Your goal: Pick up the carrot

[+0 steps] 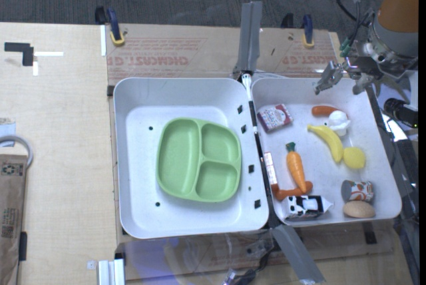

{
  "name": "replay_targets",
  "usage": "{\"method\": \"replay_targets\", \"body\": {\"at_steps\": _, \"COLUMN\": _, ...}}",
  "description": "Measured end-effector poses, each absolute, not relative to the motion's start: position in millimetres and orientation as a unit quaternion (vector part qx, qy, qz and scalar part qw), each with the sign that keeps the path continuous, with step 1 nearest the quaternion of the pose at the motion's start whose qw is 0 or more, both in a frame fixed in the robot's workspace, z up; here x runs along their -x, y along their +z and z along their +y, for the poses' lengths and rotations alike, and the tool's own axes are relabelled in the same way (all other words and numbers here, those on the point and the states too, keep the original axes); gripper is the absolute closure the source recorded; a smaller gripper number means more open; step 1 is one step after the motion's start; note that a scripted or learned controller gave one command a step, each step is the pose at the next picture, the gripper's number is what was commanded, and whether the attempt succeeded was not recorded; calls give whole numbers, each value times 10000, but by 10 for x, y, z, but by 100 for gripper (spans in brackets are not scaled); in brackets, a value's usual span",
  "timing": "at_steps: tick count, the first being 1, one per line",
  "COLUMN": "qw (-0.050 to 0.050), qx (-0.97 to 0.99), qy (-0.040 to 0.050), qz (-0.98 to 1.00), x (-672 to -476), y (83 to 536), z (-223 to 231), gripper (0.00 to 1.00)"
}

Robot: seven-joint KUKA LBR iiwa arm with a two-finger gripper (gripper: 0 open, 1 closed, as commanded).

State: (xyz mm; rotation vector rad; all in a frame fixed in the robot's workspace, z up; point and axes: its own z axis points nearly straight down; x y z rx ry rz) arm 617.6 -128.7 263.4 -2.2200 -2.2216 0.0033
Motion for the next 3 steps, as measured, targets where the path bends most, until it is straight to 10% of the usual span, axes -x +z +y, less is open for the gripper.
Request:
{"method": "replay_targets", "body": {"at_steps": 1, "qw": 17, "qx": 7859, "qy": 22, "qz": -6183, "x": -5580, "y": 1901, "z": -586, "gripper": 0}}
{"method": "replay_targets", "body": {"at_steps": 2, "qw": 16, "qx": 8318, "qy": 19, "qz": -5551, "x": -5369, "y": 903, "z": -1032, "gripper": 0}}
{"method": "replay_targets", "body": {"at_steps": 3, "qw": 25, "qx": 8331, "qy": 29, "qz": -5531, "x": -5364, "y": 986, "z": -1041, "gripper": 100}}
